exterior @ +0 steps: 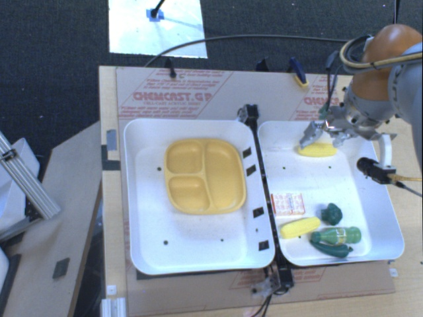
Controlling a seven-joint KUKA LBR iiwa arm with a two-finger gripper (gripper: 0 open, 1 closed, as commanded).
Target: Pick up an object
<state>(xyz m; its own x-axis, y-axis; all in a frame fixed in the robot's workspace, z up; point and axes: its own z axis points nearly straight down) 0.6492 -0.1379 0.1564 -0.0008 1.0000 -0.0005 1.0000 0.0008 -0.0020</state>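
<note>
Two white bins sit side by side on the bench point(112, 98). The left bin point(142, 197) holds a yellow tray point(203, 176) with three compartments, lying flat near its middle. The right bin point(370, 203) holds a yellow banana point(318, 150) near its far edge, a small red-and-white packet point(287, 204) by the divider, a yellow corn cob point(299, 228) just below it, a dark green lump point(331, 212), a green bottle point(337, 236) and a dark green pepper point(330, 248) touching the bottle at the near edge.

The banana is short, flat-lying and pale yellow. The claw point(325, 132) hangs right over it, fingers spread, one tip near the banana's left end; nothing is pinched between them. The other items lie well apart from the banana.
</note>
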